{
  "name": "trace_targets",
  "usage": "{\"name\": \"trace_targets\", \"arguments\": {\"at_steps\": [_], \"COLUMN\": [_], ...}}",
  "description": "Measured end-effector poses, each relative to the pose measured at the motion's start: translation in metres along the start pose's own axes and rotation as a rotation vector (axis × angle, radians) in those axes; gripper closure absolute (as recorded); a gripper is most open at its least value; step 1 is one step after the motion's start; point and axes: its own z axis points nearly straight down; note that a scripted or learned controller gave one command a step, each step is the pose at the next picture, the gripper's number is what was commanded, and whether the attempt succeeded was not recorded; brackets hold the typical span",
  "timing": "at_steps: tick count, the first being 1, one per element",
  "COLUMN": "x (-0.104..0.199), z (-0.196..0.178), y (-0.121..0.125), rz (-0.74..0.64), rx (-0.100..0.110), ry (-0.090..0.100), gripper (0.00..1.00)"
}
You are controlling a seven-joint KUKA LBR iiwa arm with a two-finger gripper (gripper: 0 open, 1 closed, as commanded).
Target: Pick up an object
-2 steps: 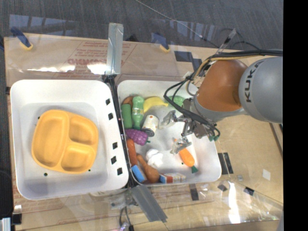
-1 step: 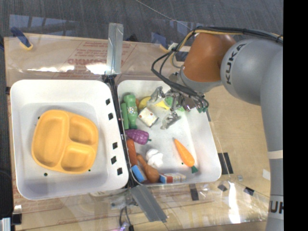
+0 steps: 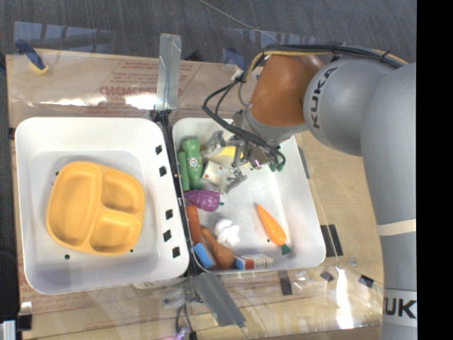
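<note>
One orange carrot (image 3: 270, 224), green stem end, lying in right bin (image 3: 301, 211).

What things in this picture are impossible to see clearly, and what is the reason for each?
- Hand: the grey arm's orange band covers its top; open or shut is unclear.
- Pale yellow item under the hand: partly hidden, identity unclear.
- Small red-and-white packet at the right white bin's near wall: too small to read.
- Arm base: cut by the right edge.
</note>
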Motion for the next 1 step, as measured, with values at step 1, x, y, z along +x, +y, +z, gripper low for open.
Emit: {"name": "trace_targets", "arguments": {"at_steps": [1], "x": [0.0137], "z": [-0.0021], "y": [0.0249], "rz": [0.054], "rx": [0.021], "ry": [-0.002], "gripper": [0.00]}}
